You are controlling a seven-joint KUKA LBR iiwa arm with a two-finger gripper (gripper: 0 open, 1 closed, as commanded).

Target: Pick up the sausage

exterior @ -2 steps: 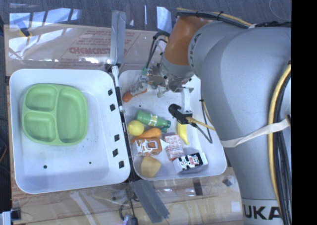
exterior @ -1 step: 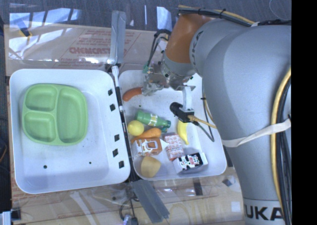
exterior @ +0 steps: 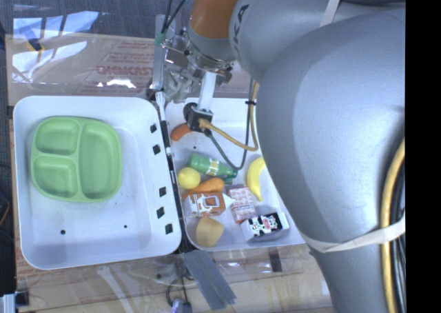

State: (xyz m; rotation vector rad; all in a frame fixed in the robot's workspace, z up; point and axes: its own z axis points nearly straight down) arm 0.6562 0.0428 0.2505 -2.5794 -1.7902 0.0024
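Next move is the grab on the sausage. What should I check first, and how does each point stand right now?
1. Sausage in view: ok, though part of it is hidden under the arm's fittings.
2. Sausage location: ok, far end of the right bin, close to its left wall.
3. Tool lined up over the sausage: cannot tell; it hangs near that far end.
4. Space around the sausage: ok, the green bottle and lemon lie apart from it, nearer the camera.
5. Sausage picked up: not ok, it lies in the bin.
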